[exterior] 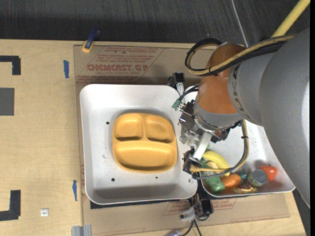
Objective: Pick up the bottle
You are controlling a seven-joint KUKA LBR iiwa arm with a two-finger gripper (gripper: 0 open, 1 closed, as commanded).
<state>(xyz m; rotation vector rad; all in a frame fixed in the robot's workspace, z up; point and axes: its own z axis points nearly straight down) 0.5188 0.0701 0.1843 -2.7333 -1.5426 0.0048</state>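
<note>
Claw: the gripper hangs low over the left end of the right bin, close to the wall shared with the left bin. Whether it is spread or closed cannot be told, and nothing can be seen held in it.
Bottle: no object here reads clearly as a bottle. The likeliest candidate is the grey-capped round item, well to the right of the claw, but this is uncertain.
Near the claw: a yellow banana just right of it; a green toy and an orange toy below and right; a red toy farther right.
Left of the claw: a yellow divided tray in the left bin.
Doing it well: judging by the clutter, shift right past the banana, centre over the target, and descend straight so neighbours are not nudged.
</note>
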